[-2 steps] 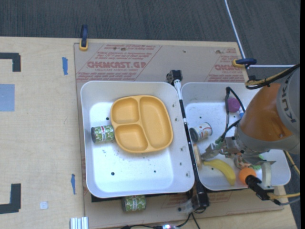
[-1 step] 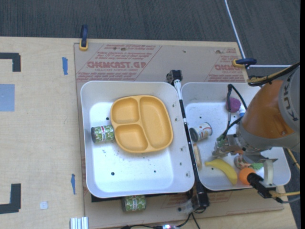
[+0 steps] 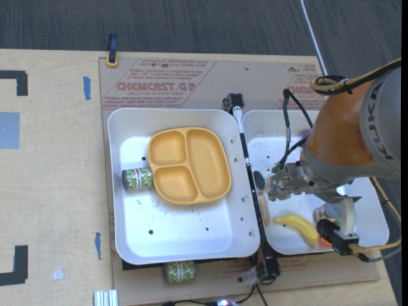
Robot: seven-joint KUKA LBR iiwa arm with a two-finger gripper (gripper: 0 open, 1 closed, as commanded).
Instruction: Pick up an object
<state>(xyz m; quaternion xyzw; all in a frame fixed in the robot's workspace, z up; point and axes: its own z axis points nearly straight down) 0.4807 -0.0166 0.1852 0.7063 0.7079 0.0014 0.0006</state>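
Hovering in the right bin [image 3: 376, 225], just above the banana [image 3: 299, 225]: gripper [image 3: 285, 185], finger state impossible to tell. Lying in the left bin [image 3: 127, 231]: yellow tray [image 3: 189, 164], green can [image 3: 138, 179] touching its left edge. Resting on a plywood bench [image 3: 51, 190] over grey carpet [image 3: 191, 14].

A pale wooden bench [image 3: 51, 190] carries a brown board [image 3: 191, 81] printed with red lettering, clamped at its far left corner by a blue and yellow clamp [image 3: 112, 50]. On the board sit two white bins side by side, the left bin [image 3: 185, 234] and the right bin [image 3: 268, 139]. A green can [image 3: 179, 272] lies near the left bin's near edge.
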